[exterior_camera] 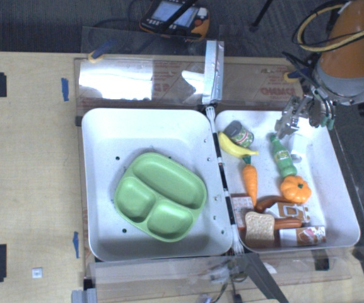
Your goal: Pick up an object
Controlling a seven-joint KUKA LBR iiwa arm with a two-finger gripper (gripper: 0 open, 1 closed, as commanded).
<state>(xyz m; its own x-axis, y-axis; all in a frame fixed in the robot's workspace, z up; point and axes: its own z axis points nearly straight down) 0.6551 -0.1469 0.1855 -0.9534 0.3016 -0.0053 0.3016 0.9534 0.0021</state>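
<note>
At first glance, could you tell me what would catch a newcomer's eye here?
The big green divided plate lies alone in the left bin. The right bin holds a jumble of toy food, brightest an orange carrot and a small pumpkin. The gripper hangs over that bin's far end.

Right bin (342, 188): bare floor lay along the right wall and far corner. The left and near portions were crowded: can (240, 133), banana (235, 146), carrot (250, 180), green bottle (283, 157), small pumpkin (295, 189), bread slice (260, 227). Left bin (99, 169): the green divided plate (161, 196) occupied the centre, with open floor surrounding it.
</note>
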